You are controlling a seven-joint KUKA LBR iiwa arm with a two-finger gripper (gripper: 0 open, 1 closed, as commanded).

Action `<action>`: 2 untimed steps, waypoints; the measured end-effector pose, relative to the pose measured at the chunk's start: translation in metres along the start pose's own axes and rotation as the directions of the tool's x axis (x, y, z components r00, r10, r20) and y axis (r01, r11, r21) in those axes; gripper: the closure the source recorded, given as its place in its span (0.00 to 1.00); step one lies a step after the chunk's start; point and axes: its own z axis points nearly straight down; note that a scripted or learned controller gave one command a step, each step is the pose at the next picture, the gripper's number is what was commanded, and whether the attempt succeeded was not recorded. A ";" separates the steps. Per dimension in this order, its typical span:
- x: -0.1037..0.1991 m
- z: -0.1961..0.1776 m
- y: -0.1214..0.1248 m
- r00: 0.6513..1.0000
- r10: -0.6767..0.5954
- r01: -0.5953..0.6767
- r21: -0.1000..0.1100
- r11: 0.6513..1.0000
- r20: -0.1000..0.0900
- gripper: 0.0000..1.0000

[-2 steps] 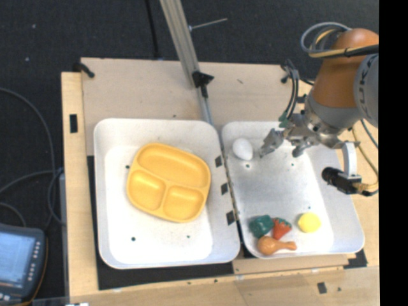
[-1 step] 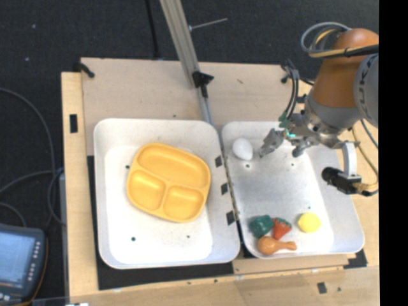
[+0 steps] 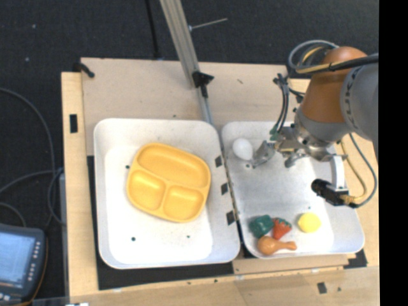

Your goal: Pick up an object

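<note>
White and smooth, a small egg-shaped object [image 3: 242, 148] is lying in the far left corner of the right bin [image 3: 280, 193], just left of the claw [image 3: 275, 153]. Whether the claw is open or closed, I cannot tell. Along that bin's near edge, a green piece [image 3: 260, 224], a red piece [image 3: 281, 225], an orange pear-shaped toy [image 3: 275, 246] and a round yellow ball [image 3: 309, 222] are sitting. Left of that bin, a glossy yellow three-compartment tray [image 3: 168, 182] is resting in the left bin [image 3: 115, 234] on the pale worktop [image 3: 134, 88].

Divided plate [image 3: 168, 182] in left bin [image 3: 108, 139]; egg [image 3: 242, 148] (far corner) and toys [image 3: 275, 233] in right bin [image 3: 344, 234]
</note>
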 end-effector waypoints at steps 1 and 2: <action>0.001 0.042 -0.001 1.000 0.001 -0.001 0.000 1.000 0.000 0.00; 0.000 0.073 -0.001 1.000 0.002 -0.002 -0.001 1.000 0.000 0.00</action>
